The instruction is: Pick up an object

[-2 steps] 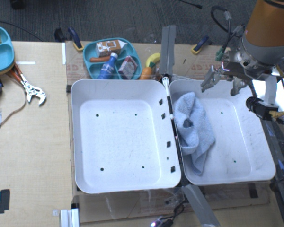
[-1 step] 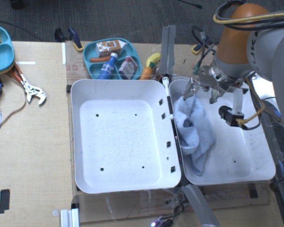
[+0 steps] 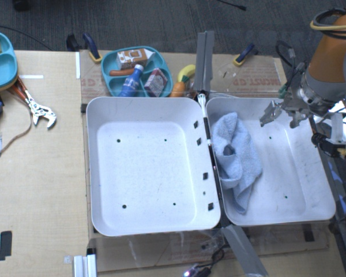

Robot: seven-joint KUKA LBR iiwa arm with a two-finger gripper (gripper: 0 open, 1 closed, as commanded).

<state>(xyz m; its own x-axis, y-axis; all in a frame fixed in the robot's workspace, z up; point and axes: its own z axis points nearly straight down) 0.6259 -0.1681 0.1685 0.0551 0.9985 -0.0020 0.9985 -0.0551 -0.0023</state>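
A crumpled light blue cloth (image 3: pixel 236 157) lies against the left wall of the right bin (image 3: pixel 288 206). My gripper (image 3: pixel 284 113) hangs over the far right part of that bin, to the right of the cloth and apart from it. Its fingers (image 3: pixel 269 113) are spread, with nothing between them. The grey arm with its orange band (image 3: pixel 330 51) rises behind it at the right edge.
The left bin (image 3: pixel 150 224) sits beside the right one, with a grey divider post (image 3: pixel 203 62) between them at the back. A blue tray (image 3: pixel 137 71) of small items and a yellow toy (image 3: pixel 186 74) lie behind the bins. A wrench (image 3: pixel 39 111) rests on the bench at left.
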